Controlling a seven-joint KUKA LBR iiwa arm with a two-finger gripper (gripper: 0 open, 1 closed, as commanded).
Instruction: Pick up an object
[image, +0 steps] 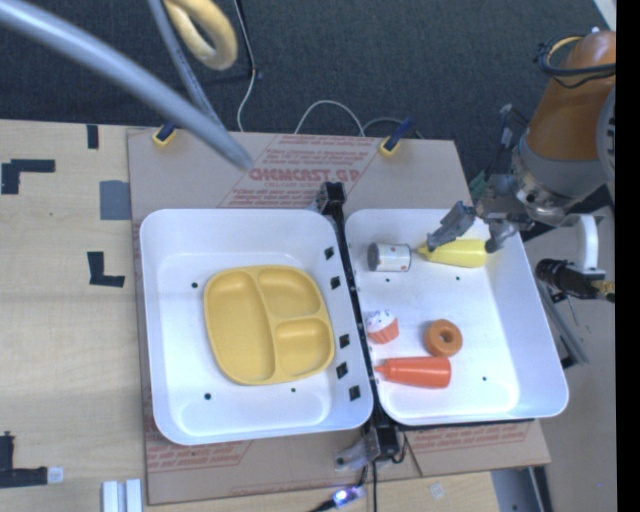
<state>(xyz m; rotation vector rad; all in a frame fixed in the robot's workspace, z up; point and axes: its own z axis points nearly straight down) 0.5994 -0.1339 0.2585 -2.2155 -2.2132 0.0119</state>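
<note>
Overhead slanted view of both bins (160, 330)

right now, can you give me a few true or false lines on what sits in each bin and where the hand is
1. The yellow divided plate lies in the left bin. True.
2. The orange ring lies in the left bin. False: it is in the right bin.
3. The hand is over the right bin's far side, at the yellow object. True.
4. The orange carrot-shaped toy stands upright. False: it lies on its side.
5. The small grey and white cylinder lies on the plate. False: it lies in the right bin near the divider.
</note>
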